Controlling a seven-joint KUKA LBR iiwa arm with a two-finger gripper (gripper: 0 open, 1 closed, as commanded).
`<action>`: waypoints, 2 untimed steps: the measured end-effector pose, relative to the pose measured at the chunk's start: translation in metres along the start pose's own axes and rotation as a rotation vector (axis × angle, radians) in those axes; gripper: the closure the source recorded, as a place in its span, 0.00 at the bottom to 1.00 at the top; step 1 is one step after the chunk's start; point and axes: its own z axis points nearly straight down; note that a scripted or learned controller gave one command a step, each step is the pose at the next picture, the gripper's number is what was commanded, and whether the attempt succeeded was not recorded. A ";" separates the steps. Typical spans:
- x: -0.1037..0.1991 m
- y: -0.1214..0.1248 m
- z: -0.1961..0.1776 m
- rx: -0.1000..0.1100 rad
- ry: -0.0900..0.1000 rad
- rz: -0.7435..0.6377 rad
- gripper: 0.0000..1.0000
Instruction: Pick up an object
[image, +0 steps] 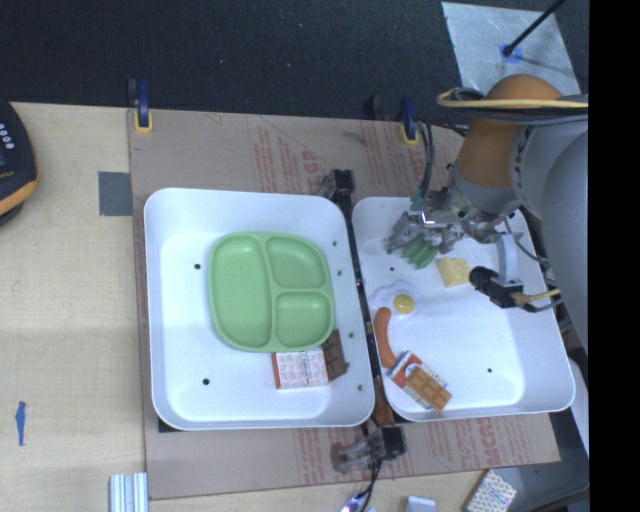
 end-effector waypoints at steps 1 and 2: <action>-0.061 -0.001 0.005 -0.004 -0.003 0.009 0.00; -0.010 0.000 0.006 0.000 0.001 0.000 0.00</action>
